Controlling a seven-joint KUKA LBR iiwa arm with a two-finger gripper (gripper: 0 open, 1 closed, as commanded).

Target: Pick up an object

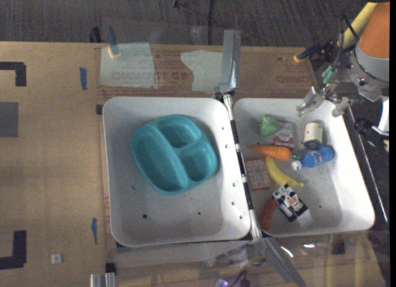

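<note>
Metal gripper (323, 99) sits at the top right corner of the right bin (354, 200), over its rim; pale fingers look spread apart with nothing between them. Grey arm (371, 63) with orange band runs off the upper right.

Just below the gripper: small can (313, 135), cylindrical, white with a dark end, lying on its side. Next to it a blue bottle (316, 156), glossy plastic, white cap pointing left. Left of those, a green crumpled packet (269, 124) touching a small red-and-white pouch (284, 133). Orange carrot (272, 152), tapered, lies across mid-bin; curved yellow banana (279, 173) under it. Flat printed card (257, 174) by the divider. Black-and-white carton (291, 203), boxy, near the front, beside a reddish sausage shape (267, 214).

Left bin (124, 218): smooth white plastic, holds a teal divided plate (174, 153), rounded, three compartments. Bench (49, 168) is tan board with blue tape bits.
</note>
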